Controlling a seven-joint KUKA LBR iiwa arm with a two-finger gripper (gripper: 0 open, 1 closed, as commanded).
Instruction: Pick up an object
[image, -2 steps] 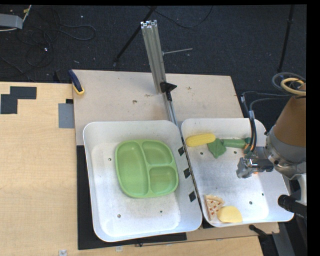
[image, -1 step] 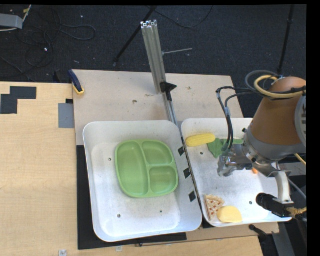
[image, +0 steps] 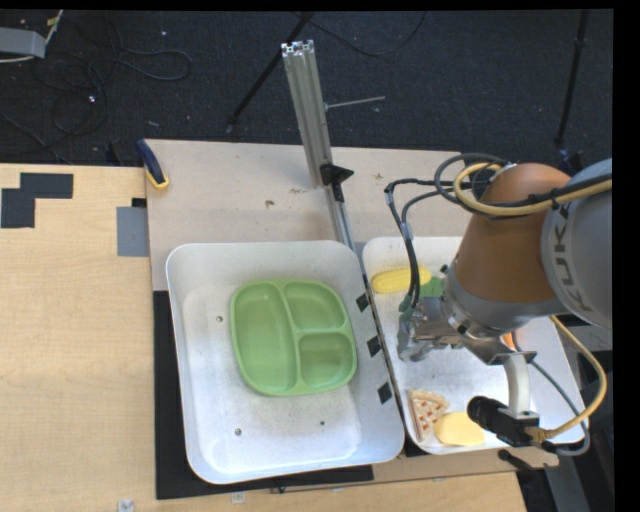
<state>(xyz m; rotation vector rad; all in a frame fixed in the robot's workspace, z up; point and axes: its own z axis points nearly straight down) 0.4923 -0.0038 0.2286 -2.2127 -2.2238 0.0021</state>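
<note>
We see the arm (image: 520, 250) bent low over the right bin (image: 392, 250), its tool (image: 420, 340) down near that bin's left wall, though we cannot tell how the tool stands. Beside it lie a yellow banana-like piece (image: 395, 279) with something green (image: 434, 287), and nearer us a pizza slice toy (image: 427, 411) touching a yellow block (image: 459, 430). The left bin (image: 200, 400) on the surface (image: 230, 190) carries a green divided plate (image: 293, 336).
</note>
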